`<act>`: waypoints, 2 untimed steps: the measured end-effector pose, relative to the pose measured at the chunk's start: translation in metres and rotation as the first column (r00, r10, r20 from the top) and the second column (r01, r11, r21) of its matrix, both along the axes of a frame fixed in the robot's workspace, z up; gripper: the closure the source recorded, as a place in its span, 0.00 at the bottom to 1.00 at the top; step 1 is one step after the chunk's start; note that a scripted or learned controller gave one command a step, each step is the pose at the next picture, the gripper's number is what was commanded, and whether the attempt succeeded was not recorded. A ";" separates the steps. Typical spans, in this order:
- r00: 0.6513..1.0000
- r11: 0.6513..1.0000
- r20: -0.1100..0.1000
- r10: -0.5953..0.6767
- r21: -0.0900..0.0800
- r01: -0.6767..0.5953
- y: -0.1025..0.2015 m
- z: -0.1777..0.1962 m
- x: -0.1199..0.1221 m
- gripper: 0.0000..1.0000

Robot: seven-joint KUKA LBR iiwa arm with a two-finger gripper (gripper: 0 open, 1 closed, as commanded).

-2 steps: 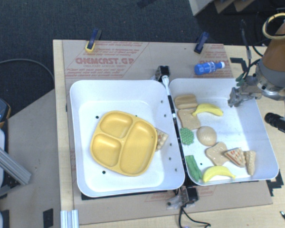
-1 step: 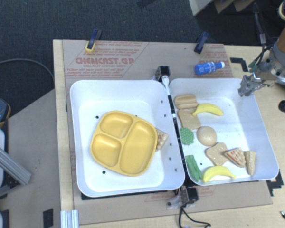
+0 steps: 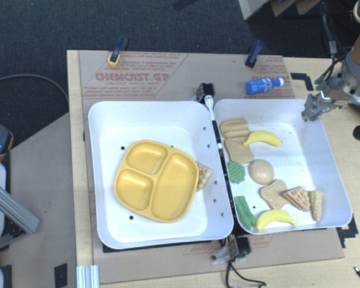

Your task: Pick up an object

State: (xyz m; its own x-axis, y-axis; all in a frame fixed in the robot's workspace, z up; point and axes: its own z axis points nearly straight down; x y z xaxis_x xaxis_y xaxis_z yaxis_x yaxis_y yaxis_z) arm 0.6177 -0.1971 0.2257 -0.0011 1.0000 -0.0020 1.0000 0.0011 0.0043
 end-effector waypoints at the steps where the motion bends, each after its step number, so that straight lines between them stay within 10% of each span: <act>1: 1.000 1.000 -0.006 0.004 0.004 -0.004 0.055 -0.010 0.002 1.00; 2: 1.000 1.000 -0.004 0.006 0.004 -0.006 0.116 0.001 0.006 1.00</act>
State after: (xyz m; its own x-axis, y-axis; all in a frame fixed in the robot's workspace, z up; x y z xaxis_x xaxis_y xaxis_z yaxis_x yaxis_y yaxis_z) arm 0.6236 -0.0815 0.2268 -0.0069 1.0000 0.0023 1.0000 0.0069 0.0007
